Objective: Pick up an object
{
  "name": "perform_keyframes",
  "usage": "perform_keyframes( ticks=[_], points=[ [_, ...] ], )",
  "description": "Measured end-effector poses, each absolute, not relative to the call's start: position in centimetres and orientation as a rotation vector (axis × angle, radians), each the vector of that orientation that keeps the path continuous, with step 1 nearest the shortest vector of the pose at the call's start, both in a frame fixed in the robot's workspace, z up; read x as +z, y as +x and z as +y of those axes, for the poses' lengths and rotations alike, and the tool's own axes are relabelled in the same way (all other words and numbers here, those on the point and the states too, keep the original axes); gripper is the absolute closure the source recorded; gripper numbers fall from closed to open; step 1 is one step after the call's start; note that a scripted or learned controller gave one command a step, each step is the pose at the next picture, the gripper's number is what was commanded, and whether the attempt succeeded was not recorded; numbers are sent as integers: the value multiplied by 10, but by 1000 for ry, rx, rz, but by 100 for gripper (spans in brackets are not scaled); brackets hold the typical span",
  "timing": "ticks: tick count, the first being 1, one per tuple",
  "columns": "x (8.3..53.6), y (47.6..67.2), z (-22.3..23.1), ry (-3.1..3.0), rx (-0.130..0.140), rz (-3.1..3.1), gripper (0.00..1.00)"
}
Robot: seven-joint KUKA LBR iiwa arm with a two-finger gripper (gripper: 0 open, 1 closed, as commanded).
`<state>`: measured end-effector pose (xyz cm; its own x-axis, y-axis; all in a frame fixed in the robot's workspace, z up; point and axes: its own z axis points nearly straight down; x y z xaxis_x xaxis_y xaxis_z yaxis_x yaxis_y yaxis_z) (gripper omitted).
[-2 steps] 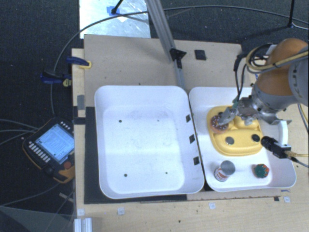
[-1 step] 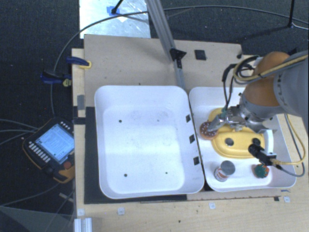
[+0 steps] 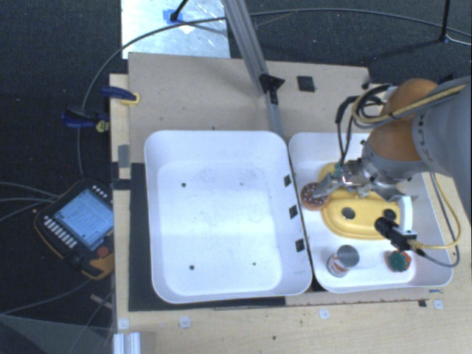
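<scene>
The right bin [image 3: 306, 153] holds a flat yellow object [image 3: 361, 216] with two dark holes. A brown round disc with pale dots [image 3: 316, 195] lies at the yellow object's left end. Near the bin's front sit a small silver cylinder [image 3: 344, 259] and a small green and red object [image 3: 399, 260]. My gripper [image 3: 341, 177] hangs low over the back left part of the yellow object, close to the brown disc. The grey wrist covers what lies beneath it, and I see nothing clearly held.
The left bin [image 3: 158, 198] stands beside the right one, with a raised rim between them. Cables loop from the arm over the right bin's right side. A metal pole [image 3: 251, 43] slants over the bench's back. A teach pendant [image 3: 77, 223] lies off the bench, left.
</scene>
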<state>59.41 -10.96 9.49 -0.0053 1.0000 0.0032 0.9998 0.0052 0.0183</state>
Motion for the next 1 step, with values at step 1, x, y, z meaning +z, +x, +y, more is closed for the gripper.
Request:
perform_keyframes(
  ticks=[1],
  points=[
    [110, 596, -107, 2209, 32, 2225, 100]
  ],
)
